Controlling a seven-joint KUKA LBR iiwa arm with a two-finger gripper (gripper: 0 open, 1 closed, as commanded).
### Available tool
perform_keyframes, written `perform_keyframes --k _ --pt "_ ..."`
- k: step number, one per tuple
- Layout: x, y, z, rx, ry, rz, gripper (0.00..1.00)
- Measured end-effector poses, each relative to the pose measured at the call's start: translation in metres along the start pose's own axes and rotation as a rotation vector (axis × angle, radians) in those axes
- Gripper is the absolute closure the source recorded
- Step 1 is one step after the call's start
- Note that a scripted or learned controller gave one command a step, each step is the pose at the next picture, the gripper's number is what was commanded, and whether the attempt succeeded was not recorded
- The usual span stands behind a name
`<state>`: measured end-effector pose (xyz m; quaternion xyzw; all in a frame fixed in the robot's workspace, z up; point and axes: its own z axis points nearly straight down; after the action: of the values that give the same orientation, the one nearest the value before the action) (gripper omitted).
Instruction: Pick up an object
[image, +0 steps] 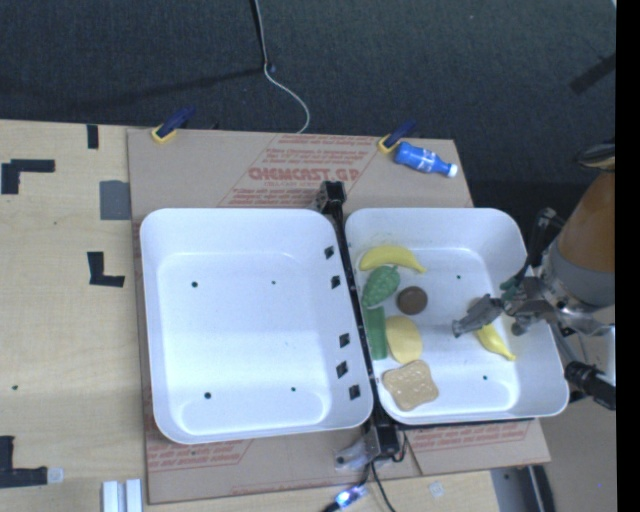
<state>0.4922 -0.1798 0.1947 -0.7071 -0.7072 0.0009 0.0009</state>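
The gripper is hanging low inside the right bin, near its right wall, with the grey arm reaching in over that wall. Whether the gripper is spread or pressed together, I cannot tell; it is too small and dark against the white floor.

A small yellow piece, banana-like, is lying just beside the gripper, toward the bin's right wall and front edge, and it appears to be the nearest candidate for picking. It may be touching the gripper's side, but nothing is showing it pinched.

The likely trouble: the gripper is sitting beside the piece rather than over it, so a close could nudge it against the wall or slide off its curved skin. The other objects are clustering along the bin's left wall: a yellow banana, a green vegetable, a brown ball, a pale yellow lump and a tan cracker.
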Motion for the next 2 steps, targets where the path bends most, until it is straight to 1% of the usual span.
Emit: perform_keyframes --k 1,2 --pt "0.060 0.050 0.110 0.001 0.000 -0.007 0.00" --pt "0.058 0.049 0.094 0.001 0.002 -0.002 1.00"
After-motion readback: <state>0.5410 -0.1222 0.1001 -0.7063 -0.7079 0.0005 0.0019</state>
